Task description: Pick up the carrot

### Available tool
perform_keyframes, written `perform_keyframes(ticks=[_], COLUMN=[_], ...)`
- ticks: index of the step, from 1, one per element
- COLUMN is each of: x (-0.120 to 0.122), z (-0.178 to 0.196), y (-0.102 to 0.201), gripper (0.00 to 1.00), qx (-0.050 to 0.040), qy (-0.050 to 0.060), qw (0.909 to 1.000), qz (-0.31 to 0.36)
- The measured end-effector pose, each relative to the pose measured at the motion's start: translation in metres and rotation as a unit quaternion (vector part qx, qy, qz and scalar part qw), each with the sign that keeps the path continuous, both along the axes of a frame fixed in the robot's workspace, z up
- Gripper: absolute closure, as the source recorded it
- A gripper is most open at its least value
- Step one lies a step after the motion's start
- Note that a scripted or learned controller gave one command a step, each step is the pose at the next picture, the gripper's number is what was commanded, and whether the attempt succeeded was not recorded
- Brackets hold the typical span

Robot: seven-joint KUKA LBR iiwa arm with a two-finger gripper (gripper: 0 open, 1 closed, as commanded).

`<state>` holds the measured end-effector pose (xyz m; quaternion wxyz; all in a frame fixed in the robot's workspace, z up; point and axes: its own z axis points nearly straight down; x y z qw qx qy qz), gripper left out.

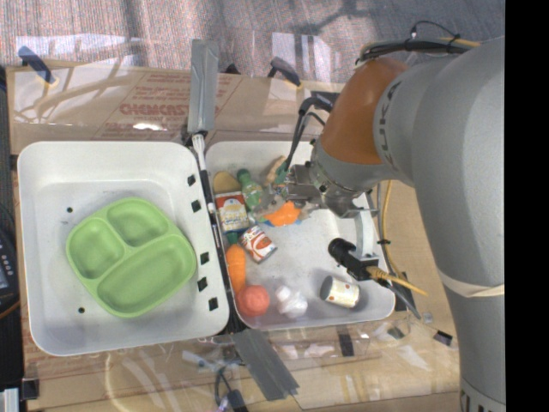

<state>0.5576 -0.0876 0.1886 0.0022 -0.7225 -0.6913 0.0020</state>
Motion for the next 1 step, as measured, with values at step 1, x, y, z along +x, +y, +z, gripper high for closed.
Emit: perform_keyframes(ticks=[1], x=[0.0351], z=[-0.0007], y=[0.0432], gripper=[1.0], qx=[-0.0007], qy=[0.001], qw=[0.9992], qz=[-0.041])
